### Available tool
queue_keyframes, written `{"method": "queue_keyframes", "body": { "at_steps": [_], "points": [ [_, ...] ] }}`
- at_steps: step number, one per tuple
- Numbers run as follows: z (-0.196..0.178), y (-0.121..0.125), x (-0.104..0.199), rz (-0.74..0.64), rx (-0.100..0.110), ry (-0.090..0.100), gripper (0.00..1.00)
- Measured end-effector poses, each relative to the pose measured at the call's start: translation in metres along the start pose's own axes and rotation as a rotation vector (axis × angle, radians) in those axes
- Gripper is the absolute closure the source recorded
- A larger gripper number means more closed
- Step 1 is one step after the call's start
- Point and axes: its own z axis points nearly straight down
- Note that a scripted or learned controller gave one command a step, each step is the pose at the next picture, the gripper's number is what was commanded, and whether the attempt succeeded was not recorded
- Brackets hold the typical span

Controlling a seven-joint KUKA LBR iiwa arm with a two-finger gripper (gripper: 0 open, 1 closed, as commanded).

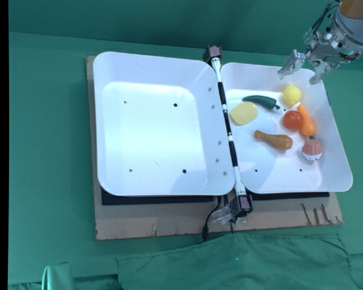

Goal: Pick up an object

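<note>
White bins, seven toys waiting, nothing lifted yet.

Nearest the front edge of my right bin (342, 183) sits the pink-and-white bulb (312, 149) by the right wall, with the brown drumstick (274, 139) just inward of it; behind them come the red tomato (292, 119) touching the orange carrot (307, 121), the pale yellow slice (244, 113) by the divider side, then the green pepper (261, 101) and the yellow lemon (291, 95) toward the far edge. The left bin (109, 71) plays no part so far. Farthest back, my gripper (306, 65) hangs above the far right corner of the right bin, fingers spread apart with nothing between them. As I judge it, the pick is barely begun: I have yet to descend, close on one piece and raise it; the lemon lies closest beneath me.
</note>
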Motion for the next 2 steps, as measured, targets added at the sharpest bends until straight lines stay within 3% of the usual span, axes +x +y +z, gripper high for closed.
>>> {"method": "queue_keyframes", "body": {
  "at_steps": [1, 2],
  "points": [
    [0.000, 0.000, 0.000, 0.000, 0.000, 0.000, 0.00],
    [0.040, -0.003, -0.005, -0.001, 0.003, -0.001, 0.00]
  ]
}}
